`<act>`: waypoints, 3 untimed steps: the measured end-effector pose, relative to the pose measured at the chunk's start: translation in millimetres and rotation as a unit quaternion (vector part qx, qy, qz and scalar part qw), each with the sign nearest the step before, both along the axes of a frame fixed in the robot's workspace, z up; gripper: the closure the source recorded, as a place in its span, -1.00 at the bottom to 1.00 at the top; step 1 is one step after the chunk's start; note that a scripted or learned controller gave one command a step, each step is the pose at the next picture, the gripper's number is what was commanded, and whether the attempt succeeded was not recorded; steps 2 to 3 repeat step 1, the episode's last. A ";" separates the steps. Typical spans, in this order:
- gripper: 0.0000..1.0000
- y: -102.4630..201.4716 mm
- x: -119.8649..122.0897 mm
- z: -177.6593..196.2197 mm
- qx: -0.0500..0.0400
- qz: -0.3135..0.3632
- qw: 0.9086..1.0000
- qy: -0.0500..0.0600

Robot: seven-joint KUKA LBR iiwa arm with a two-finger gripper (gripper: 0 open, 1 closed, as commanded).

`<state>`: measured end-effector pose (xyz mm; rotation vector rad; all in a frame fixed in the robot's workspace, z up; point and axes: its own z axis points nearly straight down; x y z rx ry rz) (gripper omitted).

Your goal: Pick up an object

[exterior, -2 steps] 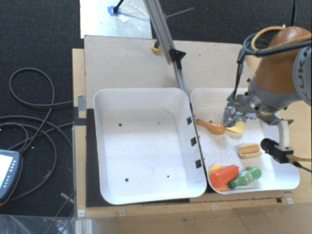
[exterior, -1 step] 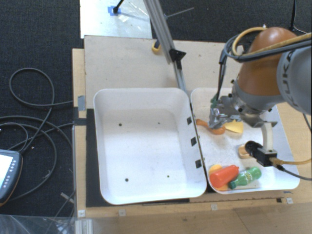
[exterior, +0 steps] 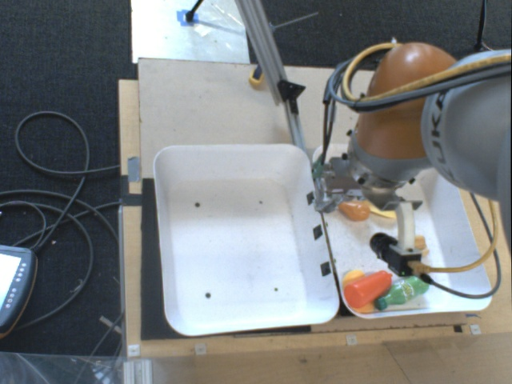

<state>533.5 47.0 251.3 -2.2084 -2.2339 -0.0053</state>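
My gripper (exterior: 325, 197) hangs low over the left edge of the right bin (exterior: 468, 238), under the grey arm and its orange band. Just to its right lies a small orange object (exterior: 356, 210), with a yellow piece (exterior: 385, 213) beside it, partly hidden by the wrist. Nothing shows between the gripper's tips. At the bin's front lie a red-orange object (exterior: 368, 288), a green bottle-shaped item (exterior: 405, 291) and a small yellow bit (exterior: 352, 276).
The left bin (exterior: 172, 214) stands beside the right one, their rims touching near the gripper. A slanted metal pole (exterior: 264, 42) crosses the bench's back. Cables (exterior: 48, 166) and a tablet (exterior: 12, 282) lie on the floor at left.
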 end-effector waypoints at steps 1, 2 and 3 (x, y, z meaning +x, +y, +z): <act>1.00 52.3 -8.9 -0.5 0.000 0.000 1.000 0.000; 1.00 52.3 -8.9 -0.5 0.000 0.000 1.000 0.000; 1.00 52.3 -8.9 -0.5 0.000 0.000 1.000 0.000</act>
